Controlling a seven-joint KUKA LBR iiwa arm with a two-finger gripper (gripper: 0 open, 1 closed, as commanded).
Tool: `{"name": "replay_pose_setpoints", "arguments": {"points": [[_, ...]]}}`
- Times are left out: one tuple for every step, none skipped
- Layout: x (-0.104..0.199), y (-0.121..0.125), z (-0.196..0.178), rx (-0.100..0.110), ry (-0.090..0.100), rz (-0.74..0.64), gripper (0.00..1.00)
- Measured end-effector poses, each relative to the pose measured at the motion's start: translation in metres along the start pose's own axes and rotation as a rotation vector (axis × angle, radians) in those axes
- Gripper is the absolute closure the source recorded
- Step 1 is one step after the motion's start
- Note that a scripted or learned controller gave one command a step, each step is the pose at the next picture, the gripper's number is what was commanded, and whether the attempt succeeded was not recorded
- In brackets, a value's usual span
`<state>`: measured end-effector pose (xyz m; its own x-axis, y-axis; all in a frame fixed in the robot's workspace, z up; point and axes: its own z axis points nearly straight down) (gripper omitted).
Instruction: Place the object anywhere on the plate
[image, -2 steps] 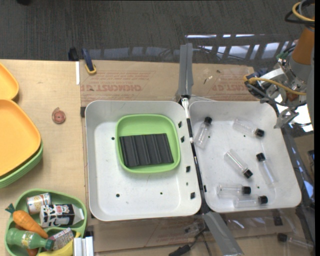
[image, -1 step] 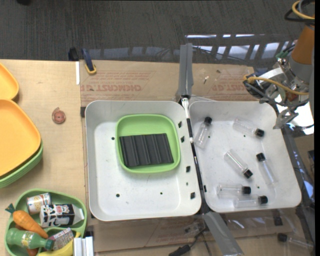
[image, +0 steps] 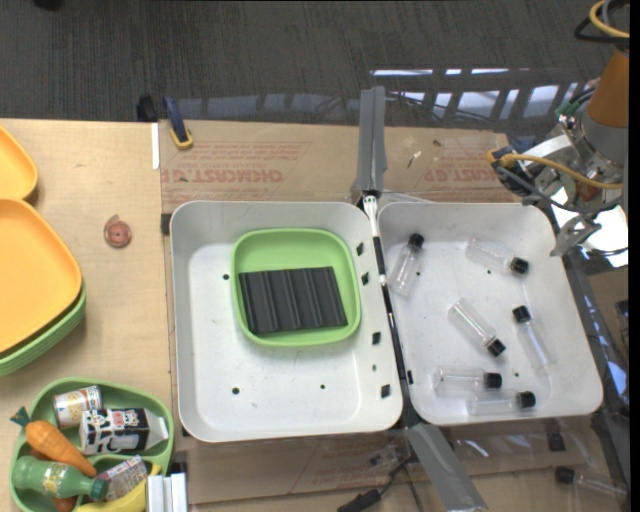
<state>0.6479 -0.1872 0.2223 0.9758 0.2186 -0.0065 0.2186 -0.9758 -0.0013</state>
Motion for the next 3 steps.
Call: {"name": "replay_pose_setpoints", "arguments": {"points": [[0.002,-0.011,-0.005,0.0,0.0,0.015,0.0],[0.002,-0.02,-0.014,0.001,0.0,0.016,0.0],[0.008,-0.013,0.007,0.002,-0.001,-0.006,0.0]]}}
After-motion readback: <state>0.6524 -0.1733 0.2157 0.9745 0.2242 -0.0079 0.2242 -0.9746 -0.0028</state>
